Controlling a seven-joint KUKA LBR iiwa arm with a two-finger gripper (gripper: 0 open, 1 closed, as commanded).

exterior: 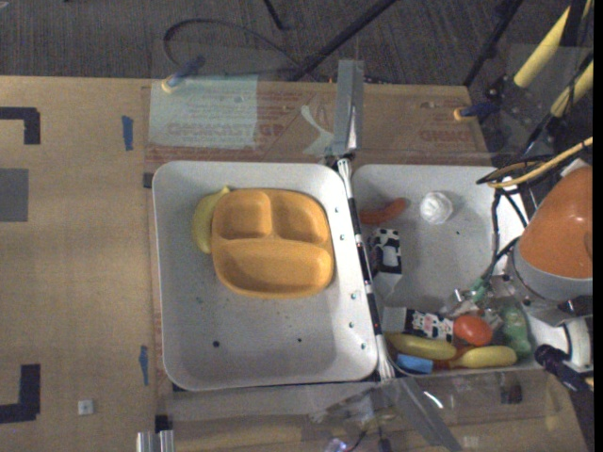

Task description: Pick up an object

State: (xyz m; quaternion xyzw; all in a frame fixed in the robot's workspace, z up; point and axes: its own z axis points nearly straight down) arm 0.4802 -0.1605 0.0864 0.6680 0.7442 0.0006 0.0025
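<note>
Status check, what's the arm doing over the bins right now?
Arm over right bin, near corner. Toy pile beneath, nothing seen gripped. Orange tray in left bin.

I see two white bins side by side on my wooden bench (75,281), the left bin (264,337) and the right bin (443,262) touching. Blue tape (127,132) and black tape marks (24,125) are on the wood. A black cable (203,28) loops on the grey carpet (113,17) behind.
</note>
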